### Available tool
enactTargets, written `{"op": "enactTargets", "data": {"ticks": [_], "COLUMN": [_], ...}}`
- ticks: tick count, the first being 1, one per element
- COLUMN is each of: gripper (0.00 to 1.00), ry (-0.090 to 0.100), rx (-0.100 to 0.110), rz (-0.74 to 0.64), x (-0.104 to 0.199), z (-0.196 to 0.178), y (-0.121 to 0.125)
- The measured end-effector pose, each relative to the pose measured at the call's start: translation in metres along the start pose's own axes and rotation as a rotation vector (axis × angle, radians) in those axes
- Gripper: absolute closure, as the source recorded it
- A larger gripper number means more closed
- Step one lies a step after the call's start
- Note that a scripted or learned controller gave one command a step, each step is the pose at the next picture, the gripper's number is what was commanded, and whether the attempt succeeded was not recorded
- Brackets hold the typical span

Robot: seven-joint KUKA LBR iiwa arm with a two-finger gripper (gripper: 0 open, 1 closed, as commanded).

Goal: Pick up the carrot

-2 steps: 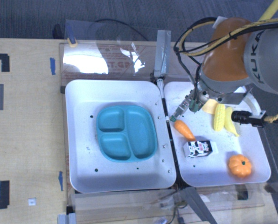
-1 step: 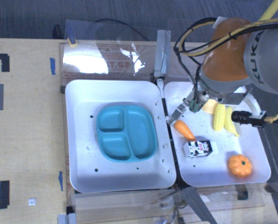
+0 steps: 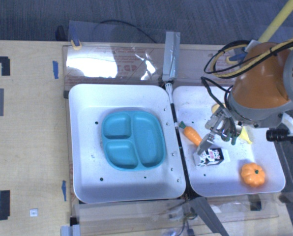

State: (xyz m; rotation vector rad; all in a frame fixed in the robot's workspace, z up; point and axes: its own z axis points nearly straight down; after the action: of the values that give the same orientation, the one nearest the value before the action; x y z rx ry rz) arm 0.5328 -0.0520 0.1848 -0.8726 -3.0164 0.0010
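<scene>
The carrot, orange with a green top, lies in the right bin near its left wall. My gripper hangs just to the carrot's lower right, its fingers pointing down-left over a small black and white item. Nothing shows between its fingers, and the carrot lies apart from them on the bin floor.
A small orange pumpkin sits at the right bin's front right. A yellow item lies partly under the arm. The left bin holds a blue divided plate. A clear panel stands behind the left bin.
</scene>
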Motion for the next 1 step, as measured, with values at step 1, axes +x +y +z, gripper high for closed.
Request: {"op": "enactTargets", "data": {"ticks": [1], "gripper": [0.00], "ry": [-0.005], "rx": [-0.004], "rz": [0.132], "x": [-0.0206], "z": [-0.0002], "y": [0.0545]}}
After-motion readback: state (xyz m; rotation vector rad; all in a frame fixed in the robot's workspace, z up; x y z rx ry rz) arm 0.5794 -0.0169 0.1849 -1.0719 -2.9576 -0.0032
